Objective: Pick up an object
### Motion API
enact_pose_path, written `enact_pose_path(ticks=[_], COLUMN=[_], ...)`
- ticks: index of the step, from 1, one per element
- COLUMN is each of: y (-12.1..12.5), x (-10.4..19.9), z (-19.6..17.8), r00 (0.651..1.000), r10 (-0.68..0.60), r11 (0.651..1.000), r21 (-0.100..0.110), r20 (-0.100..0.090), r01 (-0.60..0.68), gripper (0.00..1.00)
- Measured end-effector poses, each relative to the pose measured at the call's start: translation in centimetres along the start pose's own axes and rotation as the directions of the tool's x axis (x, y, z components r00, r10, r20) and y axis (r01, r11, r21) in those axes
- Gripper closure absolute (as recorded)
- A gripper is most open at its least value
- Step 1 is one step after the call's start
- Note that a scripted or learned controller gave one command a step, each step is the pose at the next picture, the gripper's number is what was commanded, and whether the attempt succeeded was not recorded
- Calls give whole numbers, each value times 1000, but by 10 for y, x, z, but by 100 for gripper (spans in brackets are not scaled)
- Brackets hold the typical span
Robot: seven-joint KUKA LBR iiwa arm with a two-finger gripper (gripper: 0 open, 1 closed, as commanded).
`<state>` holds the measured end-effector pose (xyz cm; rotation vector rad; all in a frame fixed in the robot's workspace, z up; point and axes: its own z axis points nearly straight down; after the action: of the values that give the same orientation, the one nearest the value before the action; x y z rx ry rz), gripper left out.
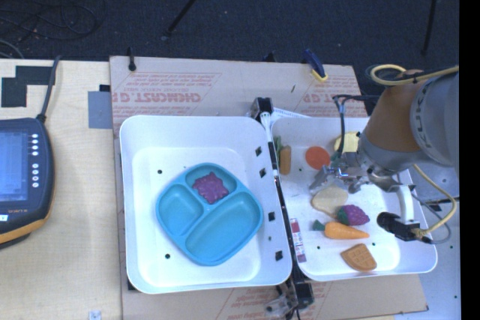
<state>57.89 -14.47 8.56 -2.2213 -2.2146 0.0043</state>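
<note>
Orange wedge in right bin, front; carrot behind it; gripper over beige slice, grip state unclear.

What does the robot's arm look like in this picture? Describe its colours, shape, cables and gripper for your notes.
The thick, rounded grey arm carries a broad orange band above the wrist. A yellow cable loops beside it. At the end sits a small metallic silver two-finger gripper.
</note>
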Motion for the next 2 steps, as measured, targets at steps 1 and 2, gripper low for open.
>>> enact_pose_path(ticks=[1,2], y=[66,-15], x=[39,17], z=[0,0], r00=[1000,1000], r10=[-10,1], r11=[1000,1000], r21=[2,0], r20=[4,0], r01=[10,-1], gripper=[0,0])
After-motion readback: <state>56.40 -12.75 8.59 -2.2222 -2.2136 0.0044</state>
